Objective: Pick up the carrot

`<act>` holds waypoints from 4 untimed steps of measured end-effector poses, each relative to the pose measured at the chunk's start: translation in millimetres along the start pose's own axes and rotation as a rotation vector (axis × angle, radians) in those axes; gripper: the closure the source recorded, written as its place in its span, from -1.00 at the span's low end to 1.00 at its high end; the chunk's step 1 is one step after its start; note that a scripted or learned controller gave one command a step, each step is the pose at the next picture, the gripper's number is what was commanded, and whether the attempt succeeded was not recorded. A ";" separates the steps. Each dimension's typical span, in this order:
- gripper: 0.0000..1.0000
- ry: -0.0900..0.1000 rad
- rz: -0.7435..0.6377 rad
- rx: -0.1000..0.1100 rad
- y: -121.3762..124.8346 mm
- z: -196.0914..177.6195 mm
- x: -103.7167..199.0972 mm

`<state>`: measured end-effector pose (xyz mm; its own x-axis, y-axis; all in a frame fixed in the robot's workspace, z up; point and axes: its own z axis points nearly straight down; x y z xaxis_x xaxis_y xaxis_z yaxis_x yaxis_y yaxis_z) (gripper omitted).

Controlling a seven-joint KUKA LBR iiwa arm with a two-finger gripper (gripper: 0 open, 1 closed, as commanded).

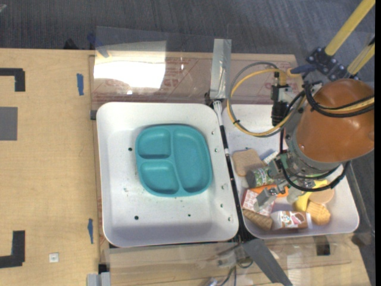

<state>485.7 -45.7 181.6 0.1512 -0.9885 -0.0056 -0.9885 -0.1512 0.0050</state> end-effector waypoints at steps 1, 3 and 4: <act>-1.00 0.004 -0.242 0.009 -26.6 69.7 50.7; -1.00 0.025 0.161 0.050 -0.7 74.6 54.0; -1.00 0.026 -0.065 0.056 -7.5 74.4 51.1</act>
